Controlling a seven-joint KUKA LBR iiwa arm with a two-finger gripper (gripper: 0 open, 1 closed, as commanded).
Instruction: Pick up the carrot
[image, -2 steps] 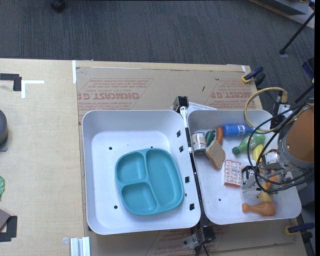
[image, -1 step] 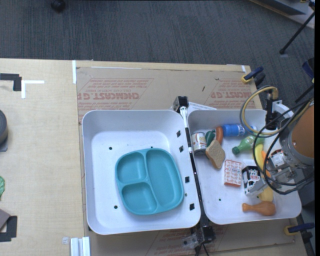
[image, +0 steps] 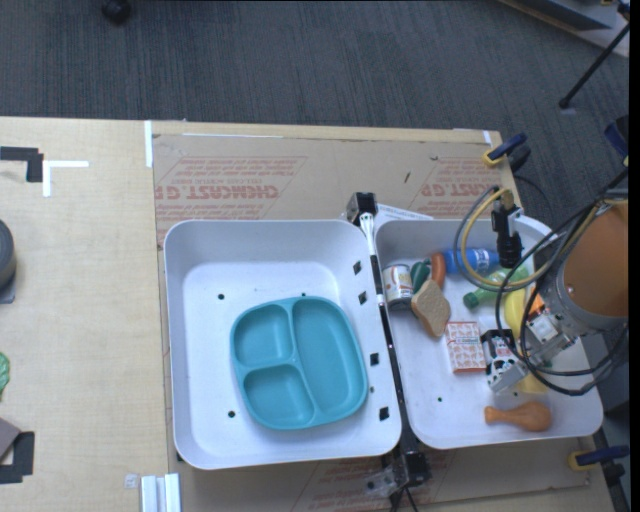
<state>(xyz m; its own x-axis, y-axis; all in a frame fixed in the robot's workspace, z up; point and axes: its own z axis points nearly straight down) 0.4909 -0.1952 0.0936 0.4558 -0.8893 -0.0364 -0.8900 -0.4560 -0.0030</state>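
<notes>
1. Orange and slim, the carrot (image: 438, 268) is lying in the right bin (image: 440, 425), near the far wall, squeezed between a tin can (image: 398, 284) on one side and a blue bottle (image: 472, 262) on the other, with a slice of bread (image: 432, 308) just in front of it.
2. Its long axis is running from the near side of the bin to the far side, roughly along the divider between the bins. Which end is the tip is too small to tell.
3. The tool (image: 503, 368) is hanging over the near right part of the same bin, beside a small red and white box (image: 463, 346) and above a tan drumstick (image: 520, 415), well apart from the carrot.
4. Whether the tool is released or clenched, I cannot tell; nothing is showing as gripped.
5. Judging by this, the pick is not yet under way: the reach, the grasp and the lift are all waiting.
6. Further out, a teal divided plate (image: 298, 362) is sitting in the left bin (image: 190, 300) on the table (image: 80, 300).
</notes>
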